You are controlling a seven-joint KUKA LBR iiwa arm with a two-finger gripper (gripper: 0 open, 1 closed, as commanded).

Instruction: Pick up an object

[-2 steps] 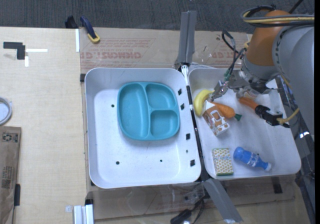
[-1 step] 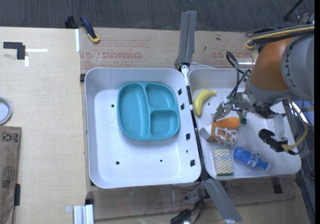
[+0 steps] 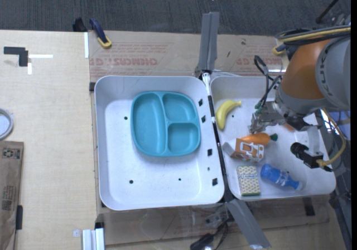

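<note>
Two white bins are set side by side at the frame's centre so that items can be lifted from one beside the other. A blue divided plate [image 3: 166, 124] lies alone in the left bin [image 3: 111, 187]. In the right bin [image 3: 329, 186] the gripper [image 3: 260, 123] is lowered just above an orange carton [image 3: 250, 149], a likely target; whether its fingers are parted cannot be told. A banana [image 3: 226, 111] lies at upper left, a blue bottle [image 3: 279, 177] and a green-patterned packet [image 3: 249, 181] toward the lower edge.
</note>
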